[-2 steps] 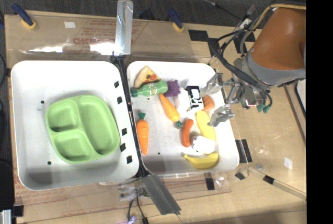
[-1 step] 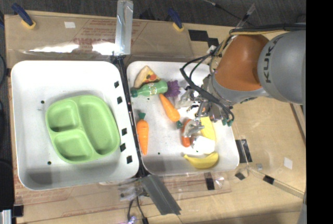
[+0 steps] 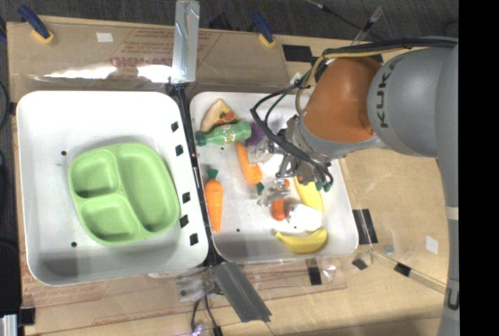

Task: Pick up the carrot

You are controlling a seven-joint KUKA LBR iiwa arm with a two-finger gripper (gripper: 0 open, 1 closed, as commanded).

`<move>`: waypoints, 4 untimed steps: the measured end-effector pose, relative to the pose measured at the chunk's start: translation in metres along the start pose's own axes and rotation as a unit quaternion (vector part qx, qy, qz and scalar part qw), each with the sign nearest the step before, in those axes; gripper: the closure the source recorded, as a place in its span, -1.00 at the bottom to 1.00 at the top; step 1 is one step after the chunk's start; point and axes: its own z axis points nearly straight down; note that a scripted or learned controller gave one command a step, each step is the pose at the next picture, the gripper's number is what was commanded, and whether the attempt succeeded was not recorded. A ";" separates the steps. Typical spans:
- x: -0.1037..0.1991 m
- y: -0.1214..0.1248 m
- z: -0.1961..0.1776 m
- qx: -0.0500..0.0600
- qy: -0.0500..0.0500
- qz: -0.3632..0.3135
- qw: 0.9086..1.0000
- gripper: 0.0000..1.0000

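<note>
Carrot (image 3: 214,203) lying apart, claw (image 3: 277,190) among toys

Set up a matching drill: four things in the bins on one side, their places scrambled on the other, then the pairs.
Things:
1. green divided plate
2. carrot
3. banana
4. green bottle

Places:
A. right bin, near corner, close to the gripper
B. left bin
C. right bin, far end
D. right bin, along its left wall

Pairs: 1-B, 2-D, 3-A, 4-C
</note>
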 end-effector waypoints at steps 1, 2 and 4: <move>-0.012 0.046 0.011 -0.004 0.009 -0.005 1.000 -1.00; -0.014 0.047 0.001 -0.004 0.009 -0.009 1.000 1.00; -0.049 0.092 -0.133 -0.003 0.010 0.047 0.999 1.00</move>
